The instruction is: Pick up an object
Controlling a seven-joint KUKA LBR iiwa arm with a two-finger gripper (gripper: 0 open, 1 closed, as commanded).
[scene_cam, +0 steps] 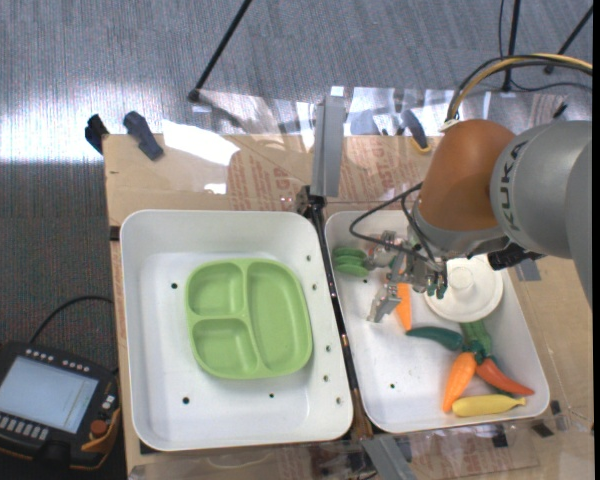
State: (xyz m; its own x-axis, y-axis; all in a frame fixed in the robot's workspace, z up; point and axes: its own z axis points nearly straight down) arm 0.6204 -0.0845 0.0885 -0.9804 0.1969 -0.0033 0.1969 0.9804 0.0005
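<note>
My gripper (408, 298) hangs low over the middle of the right bin (410, 408), with its fingers spread open. A small orange carrot-like piece (404, 308) lies between them, close against the left finger (384, 307). The fingers are not closed on it. A green toy vegetable (349, 260) lies just left of the gripper near the bin's wall. A white round dish (467, 290) sits just to the right, partly under the wrist.
Toy foods crowd the right bin's front right: a dark green cucumber (435, 336), an orange carrot (459, 379), a red pepper (501, 376) and a yellow banana (488, 405). The left bin (150, 268) holds a green divided plate (248, 318).
</note>
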